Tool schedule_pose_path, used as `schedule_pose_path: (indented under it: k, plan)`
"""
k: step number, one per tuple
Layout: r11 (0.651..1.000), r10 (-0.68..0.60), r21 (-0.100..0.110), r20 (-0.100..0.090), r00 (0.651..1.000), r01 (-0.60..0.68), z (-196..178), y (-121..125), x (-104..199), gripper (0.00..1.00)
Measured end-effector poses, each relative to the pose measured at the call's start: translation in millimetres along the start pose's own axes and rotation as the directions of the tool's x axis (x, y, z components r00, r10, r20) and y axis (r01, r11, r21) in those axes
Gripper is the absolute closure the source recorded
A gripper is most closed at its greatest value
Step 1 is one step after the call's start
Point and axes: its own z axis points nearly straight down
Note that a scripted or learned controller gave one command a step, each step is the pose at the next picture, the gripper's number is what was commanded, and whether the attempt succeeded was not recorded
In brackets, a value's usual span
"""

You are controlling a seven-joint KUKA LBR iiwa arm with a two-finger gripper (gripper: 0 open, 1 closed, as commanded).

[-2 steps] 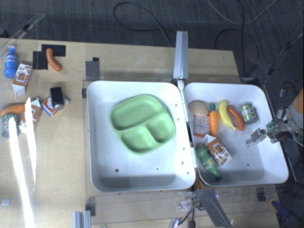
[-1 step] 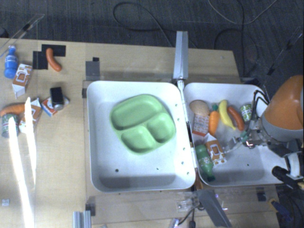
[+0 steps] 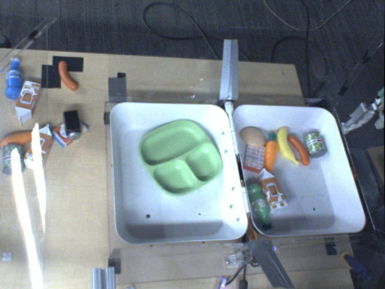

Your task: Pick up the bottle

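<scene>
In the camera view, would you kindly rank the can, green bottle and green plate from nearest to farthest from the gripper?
1. Can, right bin, far right, nearest the gripper.
2. Green bottle, right bin's left edge.
3. Green plate, left bin.

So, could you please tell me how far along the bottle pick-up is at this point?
Nothing looks done yet. The green bottle lies on its side in the right bin, by the left wall, beside a small carton. Nothing is in hand: only part of the arm shows, off beyond the bin's right edge. Left to do: reach in, grasp, lift.
</scene>
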Motion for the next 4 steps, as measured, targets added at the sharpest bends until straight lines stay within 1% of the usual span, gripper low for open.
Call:
schedule_pose_path:
  k: [1, 2, 3, 4]
  plan:
    - [1.0, 0.014, 0.005, -0.004, 1.0, -0.014, 228, 19, 11, 0.0]
    - [0.996, -0.083, -0.009, 0.003, 0.997, 0.083, 259, -25, 99, 0.0]
    - [0.987, 0.163, -0.007, -0.002, 0.987, -0.163, 260, 57, 112, 0.0]
    - [0.972, 0.235, -0.009, -0.003, 0.972, -0.235, 259, 11, 121, 0.0]
